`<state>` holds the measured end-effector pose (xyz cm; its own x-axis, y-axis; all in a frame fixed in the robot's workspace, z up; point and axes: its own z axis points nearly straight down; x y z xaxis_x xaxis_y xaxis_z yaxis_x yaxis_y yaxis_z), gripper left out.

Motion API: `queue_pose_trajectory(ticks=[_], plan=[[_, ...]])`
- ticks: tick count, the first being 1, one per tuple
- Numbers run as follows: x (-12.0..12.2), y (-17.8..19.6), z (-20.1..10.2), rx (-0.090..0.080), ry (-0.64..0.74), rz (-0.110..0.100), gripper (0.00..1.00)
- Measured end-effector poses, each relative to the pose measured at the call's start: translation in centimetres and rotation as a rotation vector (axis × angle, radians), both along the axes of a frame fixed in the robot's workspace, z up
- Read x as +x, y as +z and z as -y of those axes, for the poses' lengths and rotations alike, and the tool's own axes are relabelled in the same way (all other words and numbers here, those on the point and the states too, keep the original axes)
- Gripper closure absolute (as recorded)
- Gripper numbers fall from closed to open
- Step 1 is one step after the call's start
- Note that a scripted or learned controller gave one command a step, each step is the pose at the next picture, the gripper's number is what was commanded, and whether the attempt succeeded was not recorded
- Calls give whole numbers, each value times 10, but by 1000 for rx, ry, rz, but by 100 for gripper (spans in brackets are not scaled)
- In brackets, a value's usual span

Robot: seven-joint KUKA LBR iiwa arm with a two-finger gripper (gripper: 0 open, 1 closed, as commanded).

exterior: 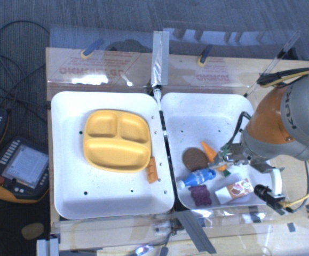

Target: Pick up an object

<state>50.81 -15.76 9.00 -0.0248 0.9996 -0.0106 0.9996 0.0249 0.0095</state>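
Note:
In the right bin [207, 111], my gripper [227, 159] hangs low near the bin's middle right. Just left of it lie an orange carrot-shaped piece [208, 150] and a brown round piece [195, 157]. A blue bottle [197, 177] with a white cap lies below and left of the gripper, its near end right beside the gripper. A purple lump [200, 195] and a small white and red carton [236, 189] rest by the front wall. What lies directly under the gripper is hidden.
The left bin [69, 196] holds a yellow divided plate [116, 140] and a small orange piece [152, 170] near the divider. The grey and orange arm [274, 124] covers the right bin's right side. A pendant [15, 167] and cables lie left of the bench.

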Motion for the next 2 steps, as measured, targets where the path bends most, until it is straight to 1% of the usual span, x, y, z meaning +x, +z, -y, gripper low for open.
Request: queue_pose_trajectory(ticks=[1, 2], plan=[[14, 144, -96, 7, -99, -17, 100], [54, 160, -92, 6, -181, -17, 100]])
